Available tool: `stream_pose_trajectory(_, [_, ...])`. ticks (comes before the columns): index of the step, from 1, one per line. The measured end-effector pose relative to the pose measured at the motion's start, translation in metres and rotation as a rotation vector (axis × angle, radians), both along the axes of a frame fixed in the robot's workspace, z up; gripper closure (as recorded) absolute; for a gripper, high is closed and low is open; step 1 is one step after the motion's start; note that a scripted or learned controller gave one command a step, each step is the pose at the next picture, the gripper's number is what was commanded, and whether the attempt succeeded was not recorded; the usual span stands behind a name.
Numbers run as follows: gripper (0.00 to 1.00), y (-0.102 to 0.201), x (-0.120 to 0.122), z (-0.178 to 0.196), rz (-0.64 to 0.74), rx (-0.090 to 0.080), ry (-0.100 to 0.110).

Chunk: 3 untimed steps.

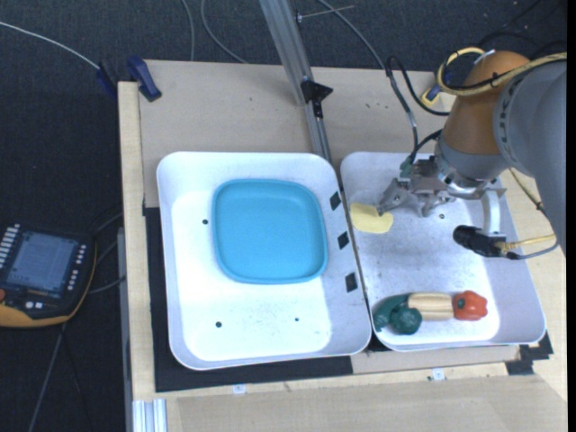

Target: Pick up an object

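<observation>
from my remote station i see the arm [504, 106] reaching in over the right bin [517, 277], its gripper [416, 194] low above the bin's upper part. a pale yellow object [371, 219] lies at the bin's left wall, just beside the nearest finger; i cannot tell whether they touch, nor how wide the hand stands, and nothing shows gripped in it. along the bin's near edge lie a green object [398, 316], a tan piece [430, 306] and a red one [469, 305], set in a row. the left bin [180, 241] bears a blue plate [268, 230]. a handheld pendant [40, 273] rests on the floor at left.
</observation>
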State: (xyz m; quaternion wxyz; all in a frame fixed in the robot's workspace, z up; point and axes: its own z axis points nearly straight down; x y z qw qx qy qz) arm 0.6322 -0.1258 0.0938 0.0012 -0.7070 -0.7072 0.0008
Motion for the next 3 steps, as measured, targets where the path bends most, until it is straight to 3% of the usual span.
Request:
stream_pose_trajectory(1, [1.00,0.000,0.001,0.013,0.000,-0.001,-0.005])
stream_pose_trajectory(3, [1.00,0.008,0.005,0.120,0.000,-0.001,-0.010])
